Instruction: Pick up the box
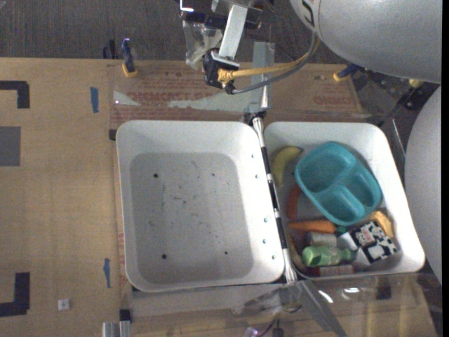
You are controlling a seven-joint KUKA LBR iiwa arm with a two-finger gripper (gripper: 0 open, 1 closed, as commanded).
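I record the approach step as pending: the gripper [200,41], open or closed I cannot tell, hangs at 12 o'clock beyond both bins, while the box [372,242] lies at 5 o'clock in the right bin [393,142], just beside the teal tray [339,181], so the next move, in my judgement, calls for travel across and a descent onto it.

Far from the jaws, the teal tray [339,182] hides part of a yellow thing [283,163] (its curved end shows) and an orange thing [312,226]; print on the box [374,242] is unreadably small.
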